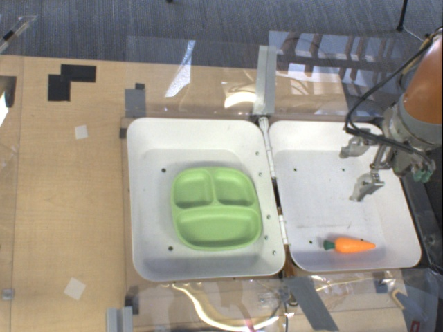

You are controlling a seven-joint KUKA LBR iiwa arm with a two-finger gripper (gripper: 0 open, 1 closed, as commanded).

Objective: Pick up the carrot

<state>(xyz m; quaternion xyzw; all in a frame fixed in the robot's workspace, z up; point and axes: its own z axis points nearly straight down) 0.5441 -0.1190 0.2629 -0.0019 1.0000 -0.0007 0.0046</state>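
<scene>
Tool (367,185) hovers above carrot (350,245).

An orange carrot (353,245) lies near the front edge of the right bin (311,185), green tip pointing left. The gripper (367,185) hangs above that bin, apart from the carrot. A green divided plate (214,208) sits in the left bin (149,185).

Carrot (350,245) in right bin (304,151)
</scene>
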